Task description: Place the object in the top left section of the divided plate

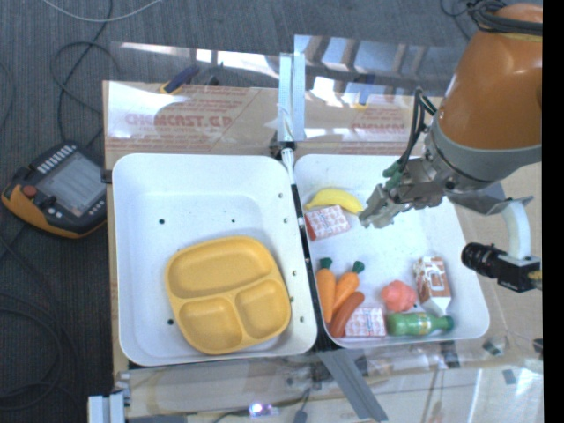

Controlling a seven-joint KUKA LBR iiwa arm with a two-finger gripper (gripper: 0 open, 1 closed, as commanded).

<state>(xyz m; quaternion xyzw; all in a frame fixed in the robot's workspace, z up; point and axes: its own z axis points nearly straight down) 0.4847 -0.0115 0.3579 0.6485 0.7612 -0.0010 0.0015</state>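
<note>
A yellow divided plate [227,293] lies in the left bin [159,201], with one long section at the top and two smaller ones below; all its sections look bare. My gripper [379,211] hangs over the right bin [458,236], just right of a yellow banana [333,200] and a small red-and-white packet [326,224]. I see nothing between its fingers from this angle.
The right bin also holds two carrots [337,287], a sausage [345,312], a pink round piece [399,295], a small carton [432,282], a green bottle [416,324] and another packet [364,322]. A pendant [57,189] lies left of the bench.
</note>
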